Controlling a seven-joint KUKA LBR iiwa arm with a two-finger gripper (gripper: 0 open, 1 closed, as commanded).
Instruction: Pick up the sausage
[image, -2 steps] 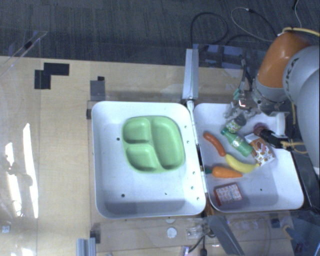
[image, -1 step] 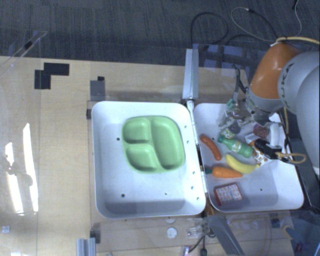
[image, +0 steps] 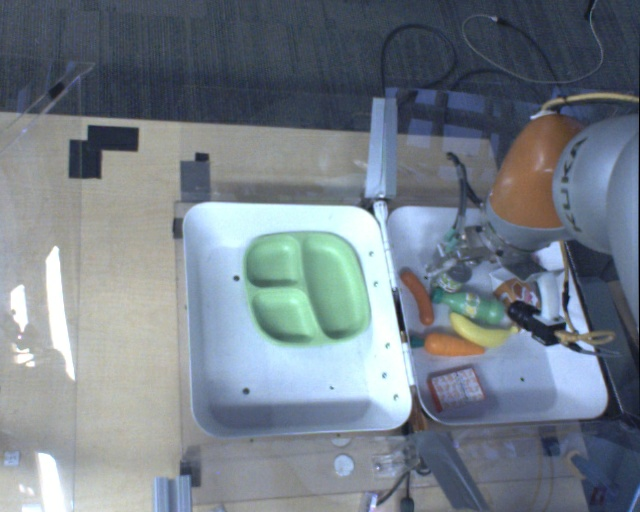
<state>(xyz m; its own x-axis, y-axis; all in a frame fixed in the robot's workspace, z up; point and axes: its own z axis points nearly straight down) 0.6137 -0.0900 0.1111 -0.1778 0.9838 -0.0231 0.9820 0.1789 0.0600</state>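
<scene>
Pincer (image: 455, 262) poised over the right bin (image: 580, 395); whether it is released or clenched cannot be told.
The sausage (image: 417, 296) lies near the bin's left wall, just left of the pincer, beside a green bottle (image: 472, 306), banana (image: 480, 330) and carrot (image: 454, 345); a green divided tray (image: 305, 285) sits in the left bin (image: 215, 330).

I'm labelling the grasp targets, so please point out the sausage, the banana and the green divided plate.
sausage (image: 417, 296): camera view, middle of its reddish length.
banana (image: 480, 330): camera view, middle of its yellow curve.
green divided plate (image: 345, 275): camera view, floor of its large right compartment.
</scene>
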